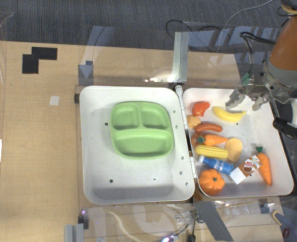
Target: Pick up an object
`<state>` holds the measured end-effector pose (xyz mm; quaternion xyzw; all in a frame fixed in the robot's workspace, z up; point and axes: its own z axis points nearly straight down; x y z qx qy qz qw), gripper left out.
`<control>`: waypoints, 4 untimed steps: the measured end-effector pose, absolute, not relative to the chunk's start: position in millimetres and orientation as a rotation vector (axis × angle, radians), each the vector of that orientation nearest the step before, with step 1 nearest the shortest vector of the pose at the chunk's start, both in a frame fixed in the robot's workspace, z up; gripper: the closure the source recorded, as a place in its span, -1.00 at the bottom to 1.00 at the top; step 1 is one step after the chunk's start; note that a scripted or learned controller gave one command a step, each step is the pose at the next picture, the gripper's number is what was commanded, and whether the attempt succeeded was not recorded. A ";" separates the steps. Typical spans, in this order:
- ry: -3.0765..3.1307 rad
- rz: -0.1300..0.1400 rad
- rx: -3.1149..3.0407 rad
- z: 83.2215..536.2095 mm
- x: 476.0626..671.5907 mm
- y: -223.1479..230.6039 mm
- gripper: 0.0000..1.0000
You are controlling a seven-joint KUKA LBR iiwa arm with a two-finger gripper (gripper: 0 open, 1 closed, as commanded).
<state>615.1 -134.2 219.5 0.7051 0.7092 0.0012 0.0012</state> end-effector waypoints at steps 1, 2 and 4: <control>2.413 0.019 1.979 106.5 640.6 -120.6 -1.00; 2.413 0.019 1.979 106.4 640.6 -120.6 -1.00; 2.643 0.003 1.688 101.3 606.7 -206.0 -1.00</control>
